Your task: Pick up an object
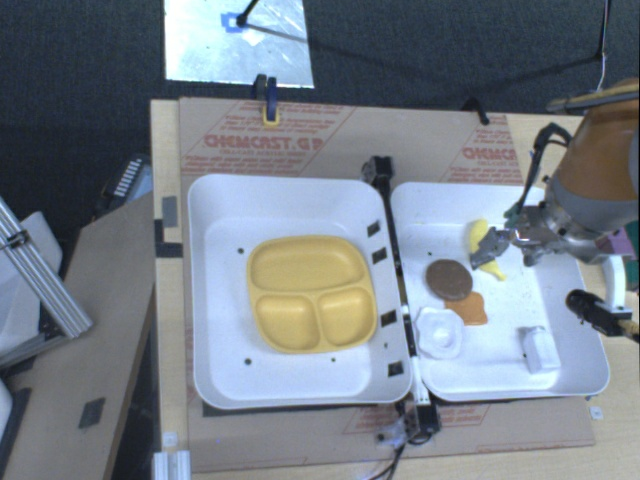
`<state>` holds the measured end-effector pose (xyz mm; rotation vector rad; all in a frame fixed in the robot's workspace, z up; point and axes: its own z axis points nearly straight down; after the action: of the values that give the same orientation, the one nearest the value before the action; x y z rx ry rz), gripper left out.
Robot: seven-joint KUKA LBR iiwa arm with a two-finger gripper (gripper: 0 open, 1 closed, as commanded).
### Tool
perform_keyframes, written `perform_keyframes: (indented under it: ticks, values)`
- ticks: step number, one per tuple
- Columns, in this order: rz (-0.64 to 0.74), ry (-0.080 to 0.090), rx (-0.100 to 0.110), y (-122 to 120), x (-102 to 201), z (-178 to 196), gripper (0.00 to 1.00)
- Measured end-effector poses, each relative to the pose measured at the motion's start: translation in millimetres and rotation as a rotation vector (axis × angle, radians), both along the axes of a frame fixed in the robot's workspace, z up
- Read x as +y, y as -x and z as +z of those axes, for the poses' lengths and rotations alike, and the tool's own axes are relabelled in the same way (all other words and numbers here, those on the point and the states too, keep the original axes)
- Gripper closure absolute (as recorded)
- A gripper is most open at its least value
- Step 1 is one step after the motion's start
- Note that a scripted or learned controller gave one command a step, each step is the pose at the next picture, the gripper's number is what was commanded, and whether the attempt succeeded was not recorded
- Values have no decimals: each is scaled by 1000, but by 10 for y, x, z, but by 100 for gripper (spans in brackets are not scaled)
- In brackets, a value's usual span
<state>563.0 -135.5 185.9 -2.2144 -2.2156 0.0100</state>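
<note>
The end effector (497, 246) hangs low in the right bin (570, 368), at the yellow banana-shaped toy (481, 236); whether it is spread or pinching cannot be told. A sound grasp would likely straddle the toy's narrow width, clear of the brown disc (449, 279).

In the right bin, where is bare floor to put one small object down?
Free: the right bin's far-left stretch beside the divider, and its near strip between the clear cup and white block. Crowded: the middle, with the brown disc, orange piece, yellow object and end effector.
</note>
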Motion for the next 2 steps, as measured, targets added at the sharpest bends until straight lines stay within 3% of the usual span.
perform_keyframes:
  ticks: [1, 2]
  values:
    - [3, 2, -13, -30, 2, 64, 0]
    - [1, 2, -9, -82, -60, -520, 0]
